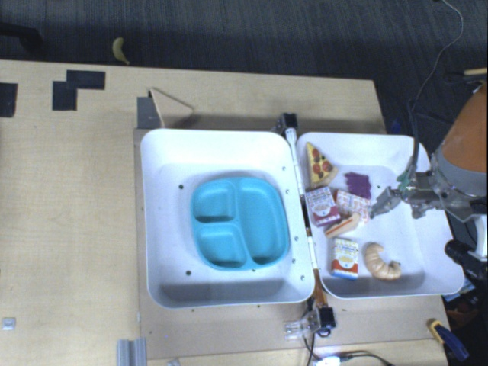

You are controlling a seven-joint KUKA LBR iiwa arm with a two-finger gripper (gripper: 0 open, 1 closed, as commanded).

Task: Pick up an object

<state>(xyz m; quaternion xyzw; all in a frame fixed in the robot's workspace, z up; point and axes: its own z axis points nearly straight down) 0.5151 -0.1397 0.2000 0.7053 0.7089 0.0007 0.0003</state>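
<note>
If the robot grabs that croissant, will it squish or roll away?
The croissant looks like a glossy toy, so probably stiff rather than squishy. Its curved shape lies flat on the right bin, so it likely won't roll, though smooth rounded sides might slip from the gripper.

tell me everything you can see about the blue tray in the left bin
The blue tray is a light turquoise plate that looks like smooth plastic, with rounded corners and three compartments: two smaller ones stacked on the view's left, one long one on the right. It lies flat, slightly turned, near the middle of the left white bin, resting on the bin's floor. All three compartments look bare, and nothing else touches it.
</note>
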